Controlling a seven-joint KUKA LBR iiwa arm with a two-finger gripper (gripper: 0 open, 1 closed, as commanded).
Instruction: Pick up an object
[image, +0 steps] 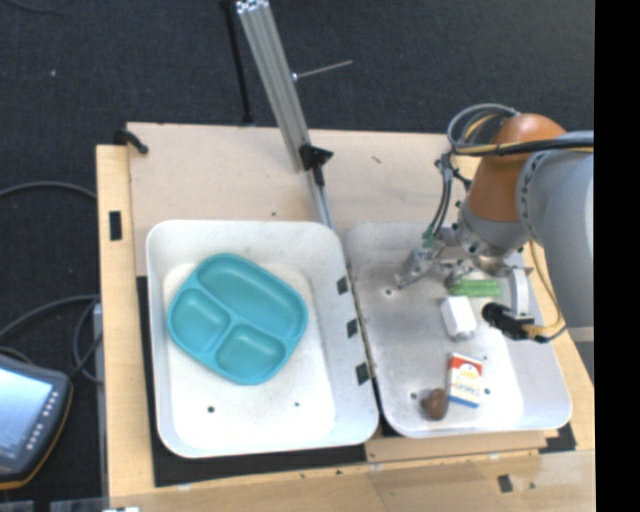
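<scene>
Bench (220, 175): pale wood top, dark floor around it. Two shallow white bins sit on it side by side, edges nearly touching. Left bin (180, 410) carries a teal divided plate (237, 317). Right bin (395, 400) carries a small white block (459, 317), a green item (472, 288), a red-and-white carton (465, 380), a brown lump (434, 403).

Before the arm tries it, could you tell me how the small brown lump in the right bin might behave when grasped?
The brown lump looks rounded, so it may roll or squirt out sideways. It seems small and probably light. The box beside it could get nudged.
</scene>
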